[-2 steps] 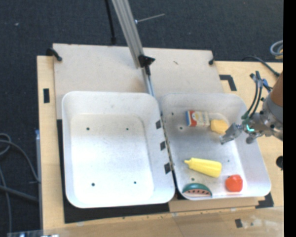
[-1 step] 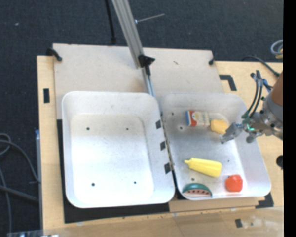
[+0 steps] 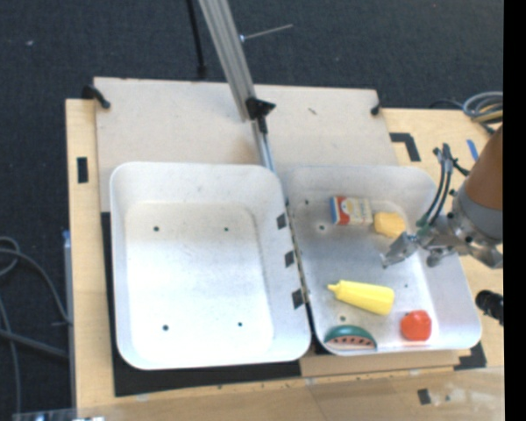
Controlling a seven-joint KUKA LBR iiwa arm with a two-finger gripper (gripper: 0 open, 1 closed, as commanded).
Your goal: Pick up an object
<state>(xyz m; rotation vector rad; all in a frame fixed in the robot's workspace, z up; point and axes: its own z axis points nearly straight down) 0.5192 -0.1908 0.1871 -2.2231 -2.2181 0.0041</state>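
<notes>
Camera view, looking down: the grey metal end effector hangs over the right shallow white plastic bin, and honestly I can't tell whether it's spread or pinched, too blurry. Nothing visibly caught in it. Most of the arm is cut off at the right edge. In that bin: a small red-and-white carton touching a pale yellow lump, a yellow mustard-style bottle, a red tomato-like ball and a watermelon slice toy at the near rim. The left white bin sits beside it on the tabletop.
</notes>
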